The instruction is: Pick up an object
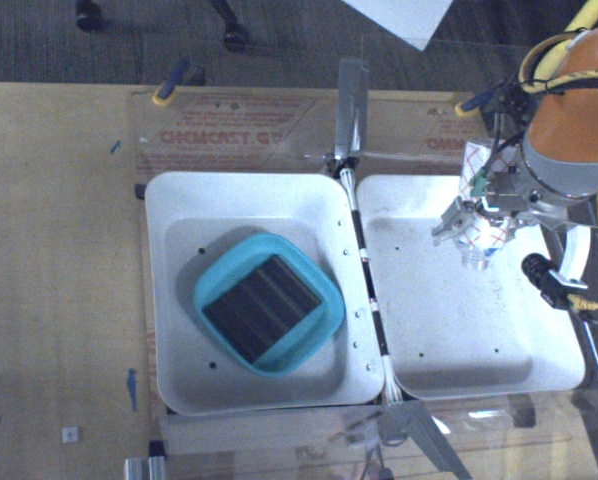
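While hanging above the right bin (419, 358), jaws (476, 230) spread or closed cannot be told, blue container (269, 303) well apart

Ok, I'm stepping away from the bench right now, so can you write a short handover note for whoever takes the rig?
Hand: over the upper part of the right bin, close to its floor; whether it grips anything cannot be told from this view.
Things: a blue dish with a dark ridged insert sits in the left bin, untouched.
Done: nothing visibly lifted.
Left: confirm what, if anything, is in the hand; otherwise a pick is yet to be made.
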Tool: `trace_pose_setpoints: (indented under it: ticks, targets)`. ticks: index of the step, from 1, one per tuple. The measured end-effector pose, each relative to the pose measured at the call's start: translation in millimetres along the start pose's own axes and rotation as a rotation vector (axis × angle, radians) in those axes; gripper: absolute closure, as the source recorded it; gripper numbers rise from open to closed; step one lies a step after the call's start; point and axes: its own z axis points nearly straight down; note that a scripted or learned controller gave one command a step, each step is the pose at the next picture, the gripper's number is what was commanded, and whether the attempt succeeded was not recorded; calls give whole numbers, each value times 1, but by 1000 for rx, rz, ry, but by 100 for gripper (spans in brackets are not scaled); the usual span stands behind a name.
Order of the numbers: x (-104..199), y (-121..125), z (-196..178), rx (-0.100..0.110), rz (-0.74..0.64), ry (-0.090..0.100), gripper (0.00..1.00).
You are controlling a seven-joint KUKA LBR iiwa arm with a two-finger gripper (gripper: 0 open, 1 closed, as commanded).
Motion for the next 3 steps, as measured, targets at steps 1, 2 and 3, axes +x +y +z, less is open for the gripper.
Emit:
trace_pose_setpoints:
  ticks: [1,2,3]
  targets:
    - [-59,32,0,-6,-94,-3,0]
    - [-108,75,-1,-6,-59,-3,0]
    - [-112,92,143,17,-165,20,0]
